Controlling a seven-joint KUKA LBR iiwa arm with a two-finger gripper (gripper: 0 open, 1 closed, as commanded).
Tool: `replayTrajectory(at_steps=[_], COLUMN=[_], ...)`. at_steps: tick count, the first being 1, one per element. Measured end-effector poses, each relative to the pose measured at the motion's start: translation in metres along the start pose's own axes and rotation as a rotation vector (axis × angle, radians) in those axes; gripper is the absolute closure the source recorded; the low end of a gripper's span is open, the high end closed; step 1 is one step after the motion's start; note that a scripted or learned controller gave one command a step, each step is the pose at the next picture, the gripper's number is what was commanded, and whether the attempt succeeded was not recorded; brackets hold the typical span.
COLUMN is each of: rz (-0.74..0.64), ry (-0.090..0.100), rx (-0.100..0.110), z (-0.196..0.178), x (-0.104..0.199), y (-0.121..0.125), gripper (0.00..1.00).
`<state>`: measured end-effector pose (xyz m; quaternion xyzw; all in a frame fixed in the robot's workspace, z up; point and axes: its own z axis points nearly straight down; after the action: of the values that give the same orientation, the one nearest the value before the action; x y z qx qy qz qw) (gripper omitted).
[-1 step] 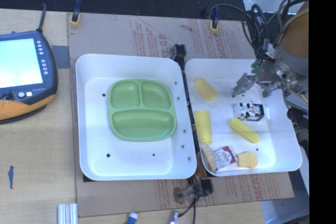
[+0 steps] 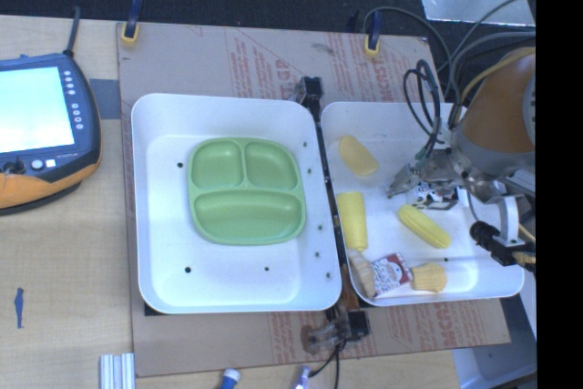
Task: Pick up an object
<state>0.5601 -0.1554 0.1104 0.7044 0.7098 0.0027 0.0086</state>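
1. While the gripper (image 2: pixel 421 185) hangs low in its bin (image 2: pixel 383 116), I cannot tell its grip.
2. Yellow corn (image 2: pixel 424 226) lies just below the fingers, likely the pick.

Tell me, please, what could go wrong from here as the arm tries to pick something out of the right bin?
The hand hangs over bare floor of the right bin, between the yellow items, so closing here may catch nothing. The corn cob lies just below it at a slant and might roll or get nudged aside. The loose cables arch beside the wrist and could snag as the arm moves.
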Motion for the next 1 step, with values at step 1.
replayTrajectory(at_steps=[1], rz=[-0.004], ry=[-0.006], rx=[-0.025], z=[0.0050], x=[-0.0042], y=[-0.0201], gripper=[0.00])
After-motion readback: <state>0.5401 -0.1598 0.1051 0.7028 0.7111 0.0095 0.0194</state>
